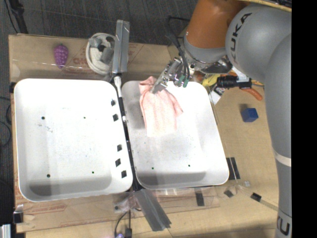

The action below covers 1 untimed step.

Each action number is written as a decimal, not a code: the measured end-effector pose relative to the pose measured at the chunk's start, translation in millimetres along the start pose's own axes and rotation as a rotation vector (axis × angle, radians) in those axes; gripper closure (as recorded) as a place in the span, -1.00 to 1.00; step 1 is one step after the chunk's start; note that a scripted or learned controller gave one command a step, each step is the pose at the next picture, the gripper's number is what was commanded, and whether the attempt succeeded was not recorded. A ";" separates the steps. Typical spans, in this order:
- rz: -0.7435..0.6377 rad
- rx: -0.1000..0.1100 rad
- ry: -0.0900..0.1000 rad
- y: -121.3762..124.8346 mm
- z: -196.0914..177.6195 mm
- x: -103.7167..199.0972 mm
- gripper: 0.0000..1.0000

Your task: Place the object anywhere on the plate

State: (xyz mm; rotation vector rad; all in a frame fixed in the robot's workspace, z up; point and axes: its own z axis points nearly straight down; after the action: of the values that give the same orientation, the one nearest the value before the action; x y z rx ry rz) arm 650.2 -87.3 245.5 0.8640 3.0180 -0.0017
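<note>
Two-finger metal gripper (159,86) at top of right shallow white bin (208,148), fingers pinched on upper edge of pink crumpled cloth (159,110); cloth hangs w/ lower part draped on bin floor.

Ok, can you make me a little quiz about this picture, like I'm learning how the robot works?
1. True or false: the pink crumpled cloth is over the right white plastic bin.
2. Which small object sits on the brown bench to the right of the bins?
A. a blue block
B. a green ball
C. a yellow cup
3. Fill in: the purple bumpy toy lies beyond the ______ white plastic bin, on the bench.

Key
1. True. The cloth hangs from the metal pincer, which grips its top edge.
2. A
3. left
</note>
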 end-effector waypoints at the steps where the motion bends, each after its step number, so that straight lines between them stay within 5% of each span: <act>1: -0.005 0.002 0.004 1.3 13.6 0.4 1.00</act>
State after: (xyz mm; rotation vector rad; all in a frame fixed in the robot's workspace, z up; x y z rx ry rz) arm 650.6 -86.0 231.9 0.8578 3.0240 -0.0028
